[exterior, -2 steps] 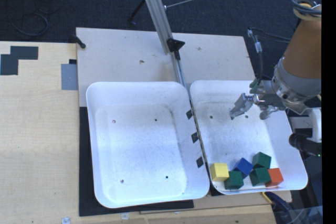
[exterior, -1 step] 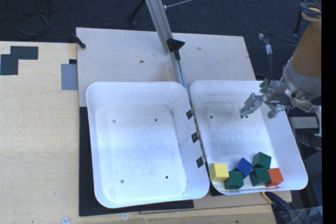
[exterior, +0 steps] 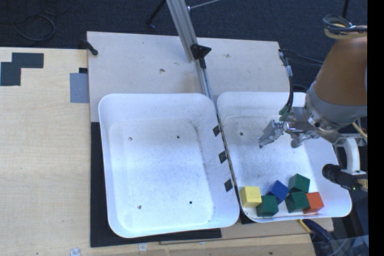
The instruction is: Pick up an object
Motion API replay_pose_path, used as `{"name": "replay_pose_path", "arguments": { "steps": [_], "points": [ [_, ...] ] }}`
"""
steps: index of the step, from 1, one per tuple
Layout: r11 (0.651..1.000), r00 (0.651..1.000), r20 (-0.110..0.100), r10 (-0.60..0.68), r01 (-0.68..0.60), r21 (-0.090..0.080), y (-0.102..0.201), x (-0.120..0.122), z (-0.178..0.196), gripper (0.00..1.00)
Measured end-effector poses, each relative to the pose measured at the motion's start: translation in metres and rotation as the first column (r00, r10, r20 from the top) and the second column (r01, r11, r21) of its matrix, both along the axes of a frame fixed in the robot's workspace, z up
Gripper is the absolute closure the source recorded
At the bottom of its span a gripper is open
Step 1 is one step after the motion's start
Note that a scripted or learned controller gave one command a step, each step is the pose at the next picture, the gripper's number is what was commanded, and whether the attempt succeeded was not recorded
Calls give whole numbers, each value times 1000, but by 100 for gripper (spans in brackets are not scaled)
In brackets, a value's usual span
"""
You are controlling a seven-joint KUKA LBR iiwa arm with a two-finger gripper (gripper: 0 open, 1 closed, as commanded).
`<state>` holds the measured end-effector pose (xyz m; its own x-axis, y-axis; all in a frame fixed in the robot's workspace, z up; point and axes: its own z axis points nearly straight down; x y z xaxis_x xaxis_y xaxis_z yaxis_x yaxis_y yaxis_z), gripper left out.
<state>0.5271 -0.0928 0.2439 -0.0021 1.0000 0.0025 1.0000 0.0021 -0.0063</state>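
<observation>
Several small blocks lie clustered in the front corner of the right bin [exterior: 240, 108]: a yellow block [exterior: 251, 195], a blue block [exterior: 278, 190], three green blocks [exterior: 268, 206] [exterior: 299, 182] [exterior: 296, 201] and an orange-red block [exterior: 314, 202]. My gripper [exterior: 281, 138] hangs over the middle of the right bin, behind the cluster and well apart from it. Its metal fingers [exterior: 266, 138] are spread open with nothing between them.
The left bin [exterior: 114, 111] sits beside the right one, their rims meeting along a divider with black clips [exterior: 222, 156]. A slanted aluminium rail [exterior: 180, 15] rises behind the bins. The orange-banded arm [exterior: 342, 75] fills the right side.
</observation>
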Motion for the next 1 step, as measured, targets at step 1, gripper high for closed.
{"name": "replay_pose_path", "arguments": {
  "steps": [1],
  "points": [
    [1000,1000,4,-6,6,-5,-52,11,-10,0]
  ]
}}
